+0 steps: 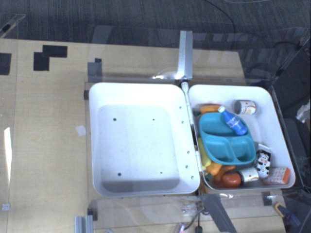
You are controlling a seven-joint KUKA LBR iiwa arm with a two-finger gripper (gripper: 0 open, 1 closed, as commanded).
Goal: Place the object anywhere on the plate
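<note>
in the right bin (272, 106), a blue bottle (233, 122) lies on the blue plate (226, 142).

The blue plate (226, 142) covers most of an orange item (210, 109) at its far edge and yellow and orange pieces (212, 168) at its near-left corner. Labels on the small can (246, 108) and the carton (263, 160) are too small to read.
</note>
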